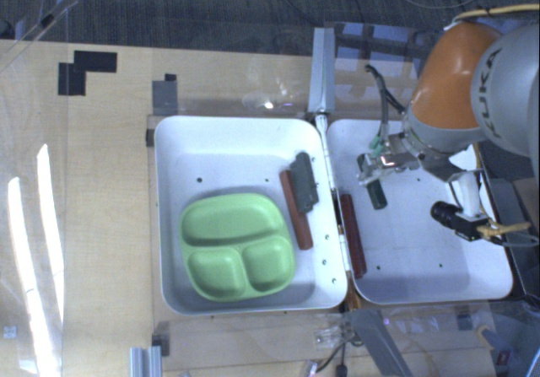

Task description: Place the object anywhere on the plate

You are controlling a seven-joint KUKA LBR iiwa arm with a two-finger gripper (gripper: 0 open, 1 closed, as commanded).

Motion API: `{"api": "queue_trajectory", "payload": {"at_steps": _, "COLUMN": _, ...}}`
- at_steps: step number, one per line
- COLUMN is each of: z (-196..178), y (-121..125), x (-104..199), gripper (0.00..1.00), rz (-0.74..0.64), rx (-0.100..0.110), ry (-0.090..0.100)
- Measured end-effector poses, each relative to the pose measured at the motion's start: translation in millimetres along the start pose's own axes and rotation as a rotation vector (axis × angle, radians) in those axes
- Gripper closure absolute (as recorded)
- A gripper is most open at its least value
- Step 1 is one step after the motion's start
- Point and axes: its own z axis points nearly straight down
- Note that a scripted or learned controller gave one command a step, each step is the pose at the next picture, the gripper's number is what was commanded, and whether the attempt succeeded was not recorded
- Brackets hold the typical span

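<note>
A green plate [239,245] with three compartments lies in the left bin [173,198], toward its front. Just right of the plate a dark grey oblong object [303,182] rests against a brown stick [296,211], both on the bin floor. A second brown stick [352,236] lies along the left wall of the right bin [439,274]. My gripper [375,184] hangs low over the upper left part of the right bin, about 85 pixels right of the grey object. I see nothing held in it.
A metal divider [321,72] runs between the two bins at the back. The arm's orange band [451,80] and grey body cover the right bin's far right corner. A black cylinder with a yellow cable [456,221] sticks out over the right bin.
</note>
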Motion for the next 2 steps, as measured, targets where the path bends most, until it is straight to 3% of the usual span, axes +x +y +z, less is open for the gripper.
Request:
{"api": "queue_trajectory", "payload": {"at_steps": 1, "z": -13.7, "y": 0.4, "x": 52.9, "gripper": 1.0, "rz": 0.011, "rx": 0.001, "ry": 0.001}}
{"api": "queue_trajectory", "payload": {"at_steps": 2, "z": -11.1, "y": 13.2, "x": 99.0, "gripper": 1.0, "rz": -0.171, "rx": 0.001, "ry": 0.001}}
